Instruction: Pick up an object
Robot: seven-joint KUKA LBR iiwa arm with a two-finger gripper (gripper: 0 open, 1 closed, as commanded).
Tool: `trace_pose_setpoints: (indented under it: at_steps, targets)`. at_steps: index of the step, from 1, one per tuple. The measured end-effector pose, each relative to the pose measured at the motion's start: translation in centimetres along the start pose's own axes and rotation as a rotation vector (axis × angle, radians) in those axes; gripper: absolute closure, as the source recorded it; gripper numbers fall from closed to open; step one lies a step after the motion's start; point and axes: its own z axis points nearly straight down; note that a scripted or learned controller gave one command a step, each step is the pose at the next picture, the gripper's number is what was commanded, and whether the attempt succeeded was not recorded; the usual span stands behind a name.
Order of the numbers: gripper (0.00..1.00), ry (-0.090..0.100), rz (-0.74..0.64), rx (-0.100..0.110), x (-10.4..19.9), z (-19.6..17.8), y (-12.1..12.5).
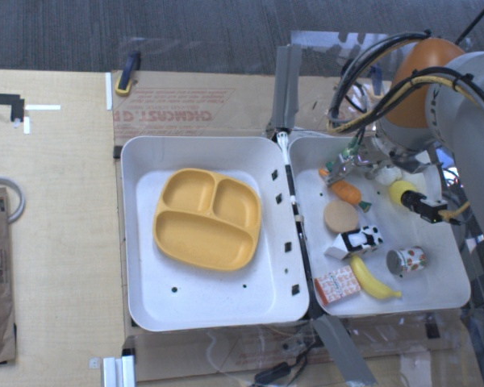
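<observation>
Camera view: I read the gripper (348, 163) low at the far end of the right bin (306, 185), just behind the carrot (345, 191). I judge the carrot the likely target because it lies clear of the toy cow (361, 239) and banana (373, 279) nearer the camera. I cannot tell whether the tool is released or clenched.

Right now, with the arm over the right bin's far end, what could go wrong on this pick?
1. The gripper hangs close to the carrot, which lies right by the tan disc; closing there might catch both or push one away.
2. It is near the right bin's far wall, so a descent could strike the rim.
</observation>
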Motion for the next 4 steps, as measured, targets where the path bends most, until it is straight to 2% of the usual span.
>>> trace_pose_setpoints:
  at_steps: [1, 2, 3, 4]
  targets:
    - [0.00, 0.000, 0.138, -0.003, 0.8, -1.6, 0.5]
    - [0.00, 0.001, 0.095, -0.001, 1.3, 0.0, -6.3]
    - [0.00, 0.002, 0.033, 0.003, 0.5, 0.1, -1.8]
    - [1.00, 0.000, 0.033, 0.001, 0.4, -0.9, -1.8]
